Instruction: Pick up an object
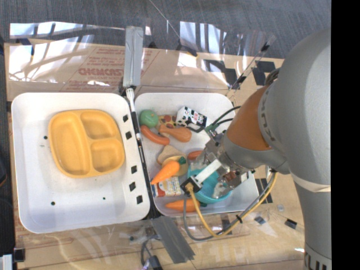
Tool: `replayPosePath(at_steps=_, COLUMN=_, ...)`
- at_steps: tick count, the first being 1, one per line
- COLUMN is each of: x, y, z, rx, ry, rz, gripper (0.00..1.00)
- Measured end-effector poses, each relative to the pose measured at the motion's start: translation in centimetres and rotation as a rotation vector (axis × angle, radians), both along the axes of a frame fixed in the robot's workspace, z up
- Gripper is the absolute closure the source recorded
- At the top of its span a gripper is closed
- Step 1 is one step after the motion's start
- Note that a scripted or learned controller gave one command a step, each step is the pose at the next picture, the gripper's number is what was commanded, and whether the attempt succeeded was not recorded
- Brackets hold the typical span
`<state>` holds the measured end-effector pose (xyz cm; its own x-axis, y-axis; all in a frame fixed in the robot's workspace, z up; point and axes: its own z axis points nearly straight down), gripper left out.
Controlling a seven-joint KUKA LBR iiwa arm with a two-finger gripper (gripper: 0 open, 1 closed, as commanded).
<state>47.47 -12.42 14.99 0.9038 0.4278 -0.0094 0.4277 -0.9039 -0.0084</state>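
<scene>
Grey arm [304, 111] comes in from the right, bulky, elbow bent, orange band tilted down-left twd the right bin [222, 101]. Gripper [220, 180] sits low in that bin's near-right part, right over a teal bowl [211, 196]; can't tell if it's open or closed, nothing seen held. Left bin [28, 207] holds just a yellow divided plate [87, 141], w/ plenty of bare white floor round it. Bench [84, 66] is brown board under clear glossy sheet, dark carpet beyond. Right bin is crowded: pick candidates packed along its left and middle, incl. carrot [167, 172] touching the divider-side wall, cow-print piece [191, 117] and green ball [149, 117] nr the far wall.
</scene>
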Motion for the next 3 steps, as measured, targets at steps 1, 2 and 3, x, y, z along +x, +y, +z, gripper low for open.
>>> replayPosePath(at_steps=1, x=0.8, y=2.1, z=-5.1, rx=-0.011, ry=-0.032, rz=-0.148, gripper=0.0)
replayPosePath(at_steps=2, x=8.0, y=1.9, z=-5.9, rx=-0.003, ry=-0.008, rz=-0.235, gripper=0.0)
replayPosePath(at_steps=3, x=13.2, y=3.1, z=-6.0, rx=-0.004, ry=-0.004, rz=-0.236, gripper=0.0)
